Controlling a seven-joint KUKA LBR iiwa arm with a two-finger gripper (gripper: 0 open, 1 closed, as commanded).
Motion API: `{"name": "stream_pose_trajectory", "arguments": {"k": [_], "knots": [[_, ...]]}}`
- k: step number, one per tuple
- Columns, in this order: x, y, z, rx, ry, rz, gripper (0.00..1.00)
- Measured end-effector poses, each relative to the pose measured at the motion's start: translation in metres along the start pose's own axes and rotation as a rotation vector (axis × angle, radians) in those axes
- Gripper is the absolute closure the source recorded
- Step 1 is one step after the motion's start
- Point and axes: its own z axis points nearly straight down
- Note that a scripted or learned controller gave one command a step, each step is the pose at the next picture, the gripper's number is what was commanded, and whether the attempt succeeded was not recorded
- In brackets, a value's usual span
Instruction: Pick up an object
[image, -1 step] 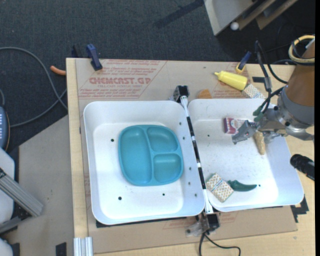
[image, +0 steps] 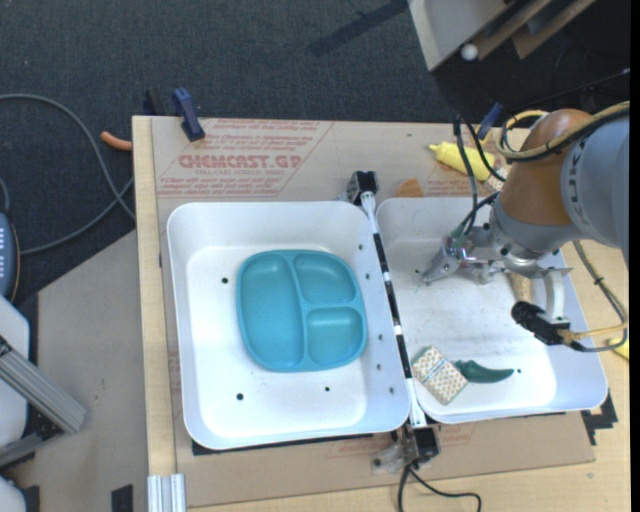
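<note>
We cannot tell how the gripper (image: 440, 268) is set at the right-hand white bin's (image: 580, 385) ten o'clock, and the small patterned block (image: 439, 374) and green curved piece (image: 486, 372) at six touch, so we judge one may jostle the other.

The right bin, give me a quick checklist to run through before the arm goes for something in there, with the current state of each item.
1. Objects to pick lie in the shallow white right bin: ok; a small patterned square packet and a dark green curved pepper-shaped toy sit near its front edge.
2. Targets separated: not ok; the packet and the toy touch or nearly touch.
3. End effector above the targets: not ok; it hangs over the bin's back half, away from both.
4. End effector carrying nothing: cannot tell.
5. Teal divided plastic tray out of the way: ok; it lies in the shallow white left bin.
</note>
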Motion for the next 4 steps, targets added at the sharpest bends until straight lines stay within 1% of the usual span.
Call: {"name": "stream_pose_trajectory", "arguments": {"k": [1, 2, 3, 4], "knots": [[-0.001, 0.047, 0.005, 0.061, 0.007, 0.013, 0.00], [-0.005, 0.050, 0.006, 0.066, 0.013, 0.012, 0.00], [-0.004, 0.059, 0.003, 0.012, 0.001, 0.004, 0.00], [-0.024, 0.061, 0.001, 0.008, 0.002, 0.001, 0.00]]}}
